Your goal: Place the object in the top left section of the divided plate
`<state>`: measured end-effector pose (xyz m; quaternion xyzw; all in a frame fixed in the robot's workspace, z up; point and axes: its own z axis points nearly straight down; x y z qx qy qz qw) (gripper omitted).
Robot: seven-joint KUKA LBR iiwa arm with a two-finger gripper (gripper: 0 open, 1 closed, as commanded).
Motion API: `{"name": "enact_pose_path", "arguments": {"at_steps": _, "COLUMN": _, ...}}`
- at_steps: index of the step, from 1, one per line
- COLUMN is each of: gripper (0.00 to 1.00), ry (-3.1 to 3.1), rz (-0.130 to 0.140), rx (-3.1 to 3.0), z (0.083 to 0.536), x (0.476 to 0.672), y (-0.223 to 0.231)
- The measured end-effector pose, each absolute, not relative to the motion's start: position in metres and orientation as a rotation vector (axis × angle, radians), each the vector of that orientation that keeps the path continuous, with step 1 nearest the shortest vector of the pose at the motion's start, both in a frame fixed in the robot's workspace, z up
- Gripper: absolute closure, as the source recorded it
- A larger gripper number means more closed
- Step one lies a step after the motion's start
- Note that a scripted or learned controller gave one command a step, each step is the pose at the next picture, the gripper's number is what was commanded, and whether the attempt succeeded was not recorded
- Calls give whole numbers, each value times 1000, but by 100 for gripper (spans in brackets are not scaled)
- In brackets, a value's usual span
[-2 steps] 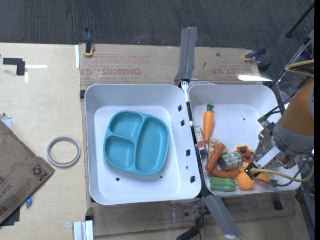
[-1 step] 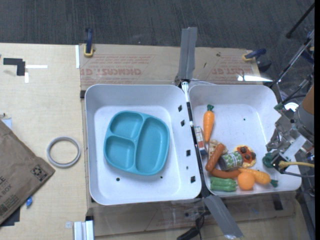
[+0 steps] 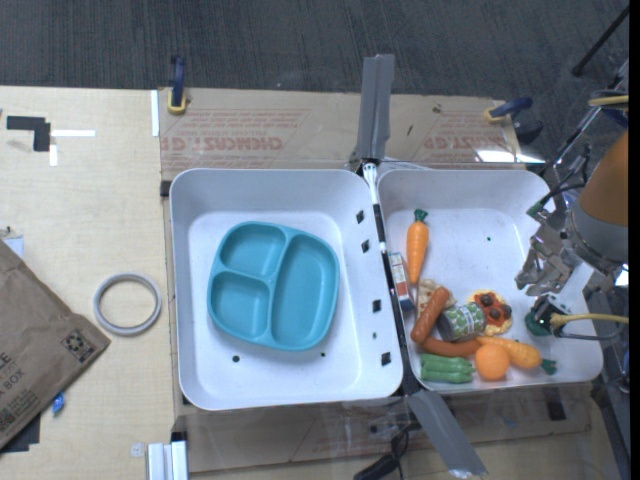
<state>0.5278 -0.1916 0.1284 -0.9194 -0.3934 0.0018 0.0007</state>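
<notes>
A blue divided plate [image 3: 272,285] lies in the left white bin [image 3: 195,368], with two small sections on its left and one long section on its right. In the right bin [image 3: 470,203] a carrot [image 3: 416,249] lies apart near the divider. A cluster sits lower: a sausage [image 3: 431,314], a green-labelled can [image 3: 463,320], a small pizza piece [image 3: 490,311], a green pea pod [image 3: 446,369], an orange fruit [image 3: 491,361] and a second carrot [image 3: 524,353]. My gripper [image 3: 541,278] hangs over the right bin's right side, just right of the pizza piece, holding nothing that I can see.
A grey tape ring [image 3: 127,302] and a brown cardboard box [image 3: 35,353] lie on the bench left of the bins. Blue clamps [image 3: 177,80] hold the cardboard sheet behind the bins. A yellow cable [image 3: 590,320] runs off the wrist to the right.
</notes>
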Motion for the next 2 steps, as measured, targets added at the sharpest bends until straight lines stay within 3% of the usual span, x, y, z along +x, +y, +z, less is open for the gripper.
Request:
{"name": "enact_pose_path", "arguments": {"at_steps": 1, "gripper": 100, "ry": -1448, "rz": 4, "rx": -2787, "z": 91, "x": 561, "y": -210}}
{"name": "enact_pose_path", "arguments": {"at_steps": 2, "gripper": 100, "ry": -1630, "rz": 4, "rx": -2684, "z": 121, "x": 543, "y": -202}}
